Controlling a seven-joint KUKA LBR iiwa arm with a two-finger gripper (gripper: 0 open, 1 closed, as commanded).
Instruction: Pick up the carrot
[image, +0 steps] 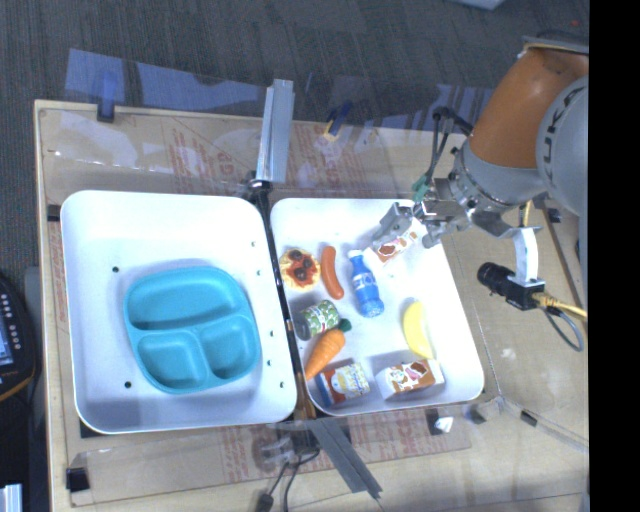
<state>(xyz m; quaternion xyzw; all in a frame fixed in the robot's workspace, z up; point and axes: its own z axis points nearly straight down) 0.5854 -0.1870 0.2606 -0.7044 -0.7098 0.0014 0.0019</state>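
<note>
- Bench (150, 150): pale board across most of the frame, two shallow white bins side by side on it.
- Arm (540, 110): grey with orange band, upper right of frame, reaching in toward the right bin's upper edge.
- Left bin (90, 230): left half of frame; holds a blue divided tray (190, 325) lying flat at its centre.
- Right bin (462, 330): centre-right of frame; holds the small items.
- Gripper (400, 228): over the upper right corner of the right bin, just above a small white carton (393, 246). Cannot tell how its jaws stand.
- Carrot (325, 350): orange, green top pointing up-right, lying tilted in the lower left of the right bin, near the dividing wall. Well apart from the gripper.
- Blue bottle (365, 286): centre of right bin, lying down.
- Yellow banana (417, 330): right side of the bin.
- Two cartons (408, 378) along the bottom edge, just below the carrot.
- Green can (320, 318): just above the carrot.
- Sausage (331, 272) and pizza slice (298, 268): upper left of right bin, side by side.
</note>
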